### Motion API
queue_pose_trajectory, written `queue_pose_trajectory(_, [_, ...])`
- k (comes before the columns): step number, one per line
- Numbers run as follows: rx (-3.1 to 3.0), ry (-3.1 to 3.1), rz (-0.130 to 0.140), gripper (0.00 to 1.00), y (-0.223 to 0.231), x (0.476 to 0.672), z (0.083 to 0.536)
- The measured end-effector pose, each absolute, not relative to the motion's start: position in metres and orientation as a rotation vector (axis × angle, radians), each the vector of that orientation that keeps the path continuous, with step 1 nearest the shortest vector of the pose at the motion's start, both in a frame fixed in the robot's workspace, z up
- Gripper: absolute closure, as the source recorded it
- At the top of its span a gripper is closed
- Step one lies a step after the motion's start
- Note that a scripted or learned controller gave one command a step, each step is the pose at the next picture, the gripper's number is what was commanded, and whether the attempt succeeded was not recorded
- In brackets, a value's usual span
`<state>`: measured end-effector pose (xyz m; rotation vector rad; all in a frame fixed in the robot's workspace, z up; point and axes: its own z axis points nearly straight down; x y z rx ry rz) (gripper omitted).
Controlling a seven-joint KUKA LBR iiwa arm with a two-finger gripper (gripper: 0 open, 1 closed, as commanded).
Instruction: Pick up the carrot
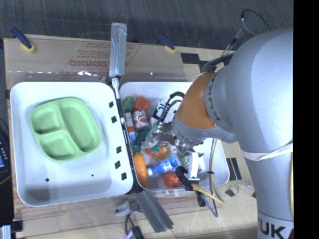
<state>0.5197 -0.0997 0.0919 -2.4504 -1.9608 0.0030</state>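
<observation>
The carrot [140, 167] looks like the orange elongated piece lying along the left wall of the right bin [222, 169], near its front corner. My gripper [165, 137] hangs low over the middle of that bin, up and to the right of the carrot and apart from it. The grey wrist and its orange band cover the bin's right half. An orange and green piece [157, 150] lies just below the gripper among the clutter.
Crowding the right bin are a red-labelled can [141, 119], a blue bottle [167, 165], a red round item [172, 179], and an orange-red piece [142, 103] beside a green one [128, 103]. The left bin [30, 188] holds a green divided plate [65, 128].
</observation>
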Motion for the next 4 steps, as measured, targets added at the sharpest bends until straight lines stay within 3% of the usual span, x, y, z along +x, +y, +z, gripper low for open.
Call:
queue_pose_trajectory(1, [-2.592,-1.772,0.002,0.00,-0.152,0.522,0.092])
queue_pose_trajectory(2, [-2.759,-1.533,-0.022,0.00,-0.166,0.487,0.097])
queue_pose_trajectory(3, [-2.719,-1.565,0.003,0.00,-0.162,0.548,0.091])
queue_pose_trajectory(4, [-2.250,-2.191,0.001,0.00,-0.188,0.517,0.162])
